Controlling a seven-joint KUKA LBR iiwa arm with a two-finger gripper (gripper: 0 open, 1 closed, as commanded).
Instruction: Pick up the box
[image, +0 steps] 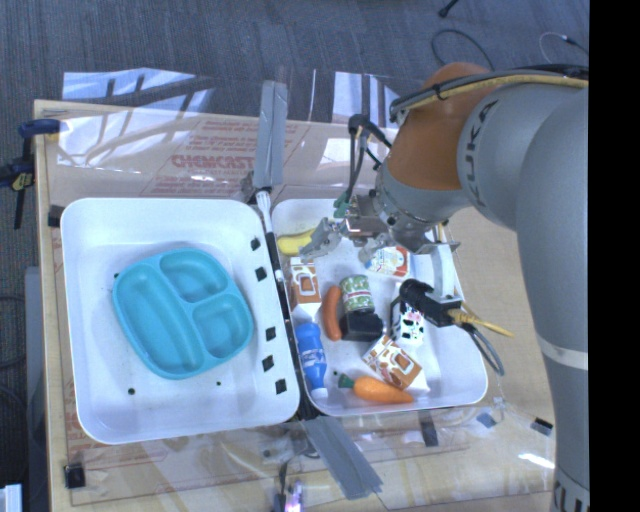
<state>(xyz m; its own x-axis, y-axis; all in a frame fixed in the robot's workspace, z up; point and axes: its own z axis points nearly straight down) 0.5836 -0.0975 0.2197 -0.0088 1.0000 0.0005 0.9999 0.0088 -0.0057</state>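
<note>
Locate the gripper low over the far end of the right bin, near the wall shared with the left bin. Treat the jaw opening as undetermined: cannot tell from this slant how far apart, nor whether anything is held. Note the yellow banana just left of the jaws; contact cannot be told. Find the orange-and-white box just nearer the camera than the jaws and slightly left, lying flat along the bin's left wall. Find the brown-and-white box well apart from the jaws, toward the near right, tilted, just beside the carrot at the near wall. Between the jaws and that second box, expect crowding: a green-labelled can, a black object touching the can's near side, an orange oblong piece beside both, and a cow-patterned carton to their right. Note the white packet with red and blue print right of the jaws, close under the wrist in the view. Note the blue bottle beyond the first box from the jaws, along the same wall. Farther left of the jaws, in the left bin, see a blue divided plate.
</note>
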